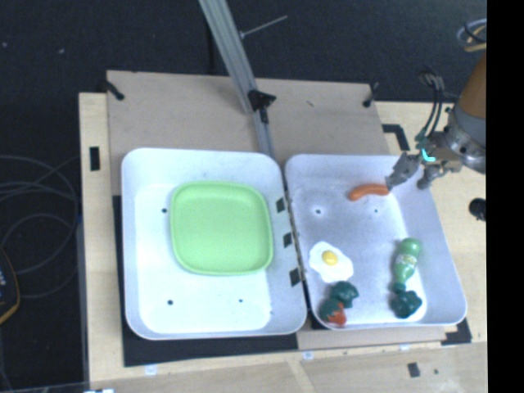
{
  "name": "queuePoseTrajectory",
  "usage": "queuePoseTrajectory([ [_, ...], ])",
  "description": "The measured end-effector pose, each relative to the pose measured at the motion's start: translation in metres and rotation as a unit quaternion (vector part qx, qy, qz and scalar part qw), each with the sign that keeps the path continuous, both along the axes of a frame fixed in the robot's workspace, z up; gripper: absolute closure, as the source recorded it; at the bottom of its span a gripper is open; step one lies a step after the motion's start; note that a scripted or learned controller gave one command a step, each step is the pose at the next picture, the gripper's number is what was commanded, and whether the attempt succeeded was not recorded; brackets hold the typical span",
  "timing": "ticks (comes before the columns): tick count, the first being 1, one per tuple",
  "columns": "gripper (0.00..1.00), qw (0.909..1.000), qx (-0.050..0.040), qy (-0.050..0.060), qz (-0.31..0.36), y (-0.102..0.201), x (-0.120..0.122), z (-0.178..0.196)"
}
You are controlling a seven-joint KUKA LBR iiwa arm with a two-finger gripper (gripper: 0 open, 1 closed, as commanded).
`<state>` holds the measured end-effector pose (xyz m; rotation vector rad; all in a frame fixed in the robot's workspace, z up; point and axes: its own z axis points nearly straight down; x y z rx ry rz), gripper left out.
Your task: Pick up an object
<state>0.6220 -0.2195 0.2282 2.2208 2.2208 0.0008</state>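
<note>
White left bin (147, 219) holds a green plate (221, 228); gripper (413, 173) spread above the right bin (438, 244).

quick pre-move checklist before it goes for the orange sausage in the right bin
1. Target in view: orange sausage lies uncovered near the right bin's far edge: ok.
2. Gripper near target: just right of the sausage's end: ok.
3. Something held already: cannot tell.
4. Space around target: fried egg and green toys lie well apart: ok.
5. Bin wall clearance: sausage sits close to the far wall: cannot tell.
</note>
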Motion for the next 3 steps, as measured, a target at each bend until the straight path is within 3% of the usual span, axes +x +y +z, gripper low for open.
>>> queuePoseTrajectory([
  [1, 0.0, 1.0, 0.0, 0.0, 0.0, 0.0, 0.0, 0.0],
  [3, 0.0, 1.0, 0.0003, 0.002, 0.0, 0.011, -0.018, -0.102],
])
